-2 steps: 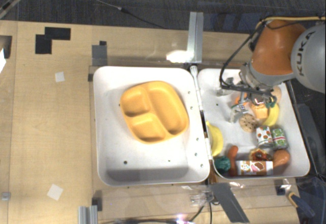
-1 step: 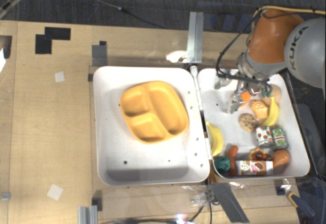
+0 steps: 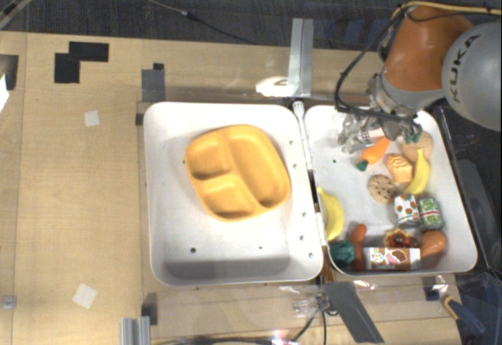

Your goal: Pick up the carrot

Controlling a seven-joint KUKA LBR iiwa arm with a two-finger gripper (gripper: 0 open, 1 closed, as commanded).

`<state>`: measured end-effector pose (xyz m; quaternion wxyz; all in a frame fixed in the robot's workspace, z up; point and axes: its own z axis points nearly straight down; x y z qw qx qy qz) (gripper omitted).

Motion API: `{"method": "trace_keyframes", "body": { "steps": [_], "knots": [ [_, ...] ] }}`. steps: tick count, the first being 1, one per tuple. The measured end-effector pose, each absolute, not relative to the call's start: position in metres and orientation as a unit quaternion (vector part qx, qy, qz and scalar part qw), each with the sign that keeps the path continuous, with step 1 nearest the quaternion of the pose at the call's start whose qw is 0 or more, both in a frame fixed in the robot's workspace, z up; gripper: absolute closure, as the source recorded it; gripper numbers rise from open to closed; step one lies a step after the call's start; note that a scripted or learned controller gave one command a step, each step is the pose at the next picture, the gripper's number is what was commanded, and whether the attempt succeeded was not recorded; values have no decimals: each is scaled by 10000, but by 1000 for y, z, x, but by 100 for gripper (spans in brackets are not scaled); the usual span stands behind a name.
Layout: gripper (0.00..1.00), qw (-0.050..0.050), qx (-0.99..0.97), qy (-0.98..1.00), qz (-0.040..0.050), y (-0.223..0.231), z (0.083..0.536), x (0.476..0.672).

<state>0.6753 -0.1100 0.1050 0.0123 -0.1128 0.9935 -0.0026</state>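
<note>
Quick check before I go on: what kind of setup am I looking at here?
Most likely a robot lab test bench, not a kitchen: a grey and orange arm reaches over two shallow white bins, one with an orange toy carrot among toy food, one with a yellow divided plastic plate.

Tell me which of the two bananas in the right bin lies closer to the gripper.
The banana by the bin's right wall, curved beside the cheese-like wedge, just below the gripper and the carrot. The other banana lies lower, against the left wall.
</note>
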Motion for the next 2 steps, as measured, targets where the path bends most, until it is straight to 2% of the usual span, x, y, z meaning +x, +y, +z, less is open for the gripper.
{"method": "trace_keyframes", "body": {
  "steps": [1, 2],
  "knots": [
    [100, 107, -443, 9990, -22, -124, 268, 602],
    [0, 51, -450, 9990, -5, -123, 261, 600]
  ]
}}
